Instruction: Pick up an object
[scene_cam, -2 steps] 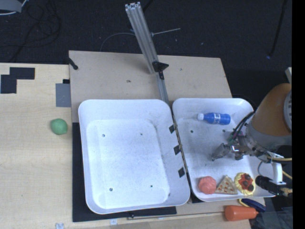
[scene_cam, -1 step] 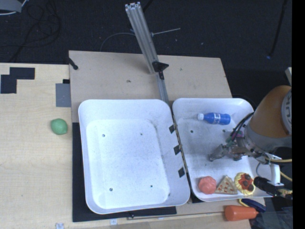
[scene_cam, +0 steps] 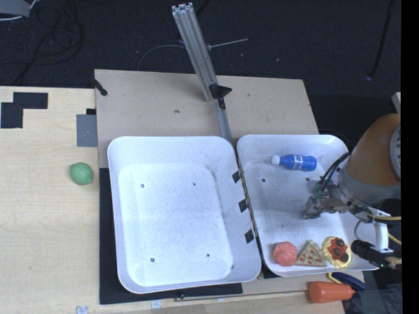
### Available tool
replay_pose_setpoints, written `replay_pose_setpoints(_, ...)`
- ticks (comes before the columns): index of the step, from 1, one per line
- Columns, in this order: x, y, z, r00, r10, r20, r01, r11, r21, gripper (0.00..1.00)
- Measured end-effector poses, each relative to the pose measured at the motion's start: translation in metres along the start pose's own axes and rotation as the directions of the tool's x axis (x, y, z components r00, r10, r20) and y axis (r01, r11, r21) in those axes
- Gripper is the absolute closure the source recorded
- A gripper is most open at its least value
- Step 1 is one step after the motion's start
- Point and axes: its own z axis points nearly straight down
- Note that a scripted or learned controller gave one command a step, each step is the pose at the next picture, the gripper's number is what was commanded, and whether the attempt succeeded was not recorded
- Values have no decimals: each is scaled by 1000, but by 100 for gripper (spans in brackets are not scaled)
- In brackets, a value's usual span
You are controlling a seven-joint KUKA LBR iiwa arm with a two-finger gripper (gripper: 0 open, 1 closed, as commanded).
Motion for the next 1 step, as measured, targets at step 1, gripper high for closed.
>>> replay_pose_setpoints(1, 1, -5, -60, 1000, -1, 1, 1, 1000, -2, 100)
